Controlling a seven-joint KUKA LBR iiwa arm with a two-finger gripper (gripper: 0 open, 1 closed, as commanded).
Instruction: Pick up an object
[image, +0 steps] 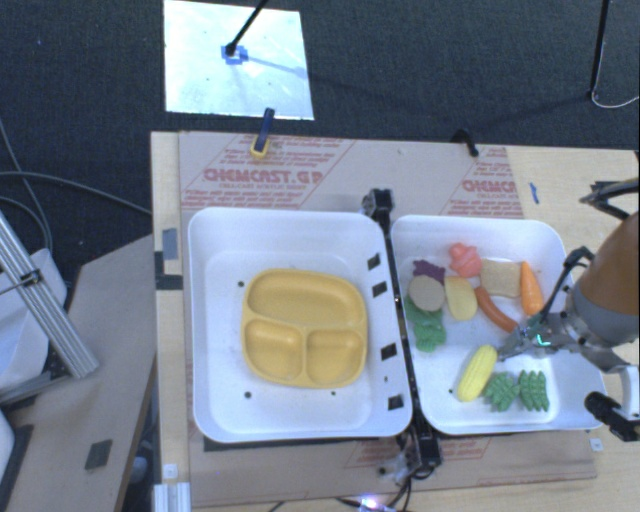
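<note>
While the gripper (527, 343) hovers low over the right bin (552, 240), you cannot tell how it is set, since it reads as a dark tangle against the white floor. Your nearest candidate, by my judgement, is the corn cob (477, 372), lying just to the gripper's left and slightly toward the bin's front wall, its long axis slanting from front-left up toward the gripper. An orange sausage (496, 309) sits just beyond the gripper, and green pieces (520, 390) lie just in front. Nothing appears held.
</note>
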